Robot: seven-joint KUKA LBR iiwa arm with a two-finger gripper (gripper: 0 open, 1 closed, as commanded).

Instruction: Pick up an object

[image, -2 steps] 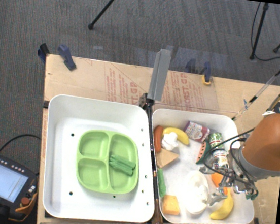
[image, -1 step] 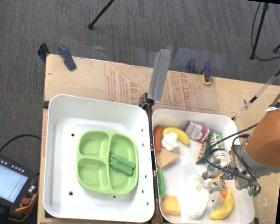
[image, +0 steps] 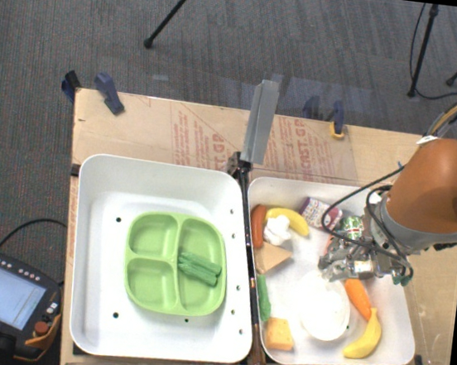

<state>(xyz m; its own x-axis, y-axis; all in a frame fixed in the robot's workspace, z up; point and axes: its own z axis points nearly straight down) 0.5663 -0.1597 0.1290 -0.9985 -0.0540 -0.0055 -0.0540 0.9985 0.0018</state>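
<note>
Jaws hang low over the carrot in the right bin, presumably for grasping; we cannot tell their state.

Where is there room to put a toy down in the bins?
The left bin has bare white floor all around the green tray, widest along its left wall. The right bin is crowded: bananas, carrot, white plate and the gripper leave only small gaps.
</note>
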